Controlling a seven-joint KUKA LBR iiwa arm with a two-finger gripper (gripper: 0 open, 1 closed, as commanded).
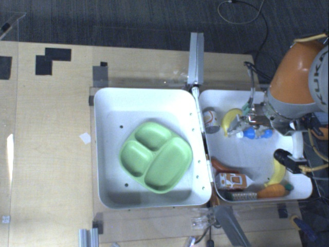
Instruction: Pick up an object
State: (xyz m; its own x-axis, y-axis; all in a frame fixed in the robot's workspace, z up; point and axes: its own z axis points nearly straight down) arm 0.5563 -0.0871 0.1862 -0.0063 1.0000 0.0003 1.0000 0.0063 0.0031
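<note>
1. Two shallow white plastic bins: the left bin [108,189] holds a smooth green three-compartment plate [156,156].
2. The metal gripper [248,121] hangs in the right bin [303,192] – grip cannot be told – touching a curved yellow banana-shaped toy [230,120], beside blue pieces [255,134].

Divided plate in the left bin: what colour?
Light green, plain, no pattern; the divided plate shows clearly in the camera view.

Robotics lab: wooden bench [46,153] with two white bins [110,104] clamped in metal brackets [196,55], black marker squares [51,59] on the top, loose cable [247,9] on dark carpet, KUKA arm [303,73] at right
</note>
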